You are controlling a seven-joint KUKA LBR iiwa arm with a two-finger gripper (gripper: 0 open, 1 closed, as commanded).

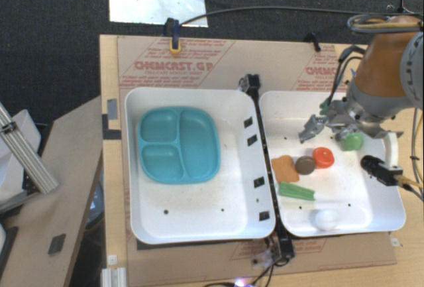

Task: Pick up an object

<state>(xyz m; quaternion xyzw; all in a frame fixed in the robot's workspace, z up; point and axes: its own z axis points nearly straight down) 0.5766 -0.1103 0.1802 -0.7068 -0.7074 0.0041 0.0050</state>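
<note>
Right bin (371, 213) holds targets, largest first: orange slab (285, 168), green stick (296, 191), white ball (325, 218), orange cap (323, 157), brown disc (305, 164); all likely light rigid plastic, ball slippery; pinch across short sides. Gripper (310, 130) above, jaws spread, holding nothing

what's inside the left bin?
The left bin holds just a teal divided plate, lying flat with nothing in its compartments. Whatever is under the plate is covered.

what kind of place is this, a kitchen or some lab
Most likely a robot lab bench, not a kitchen: a grey and orange arm reaches over two white bins of toy food, and cables cross the bench.
</note>
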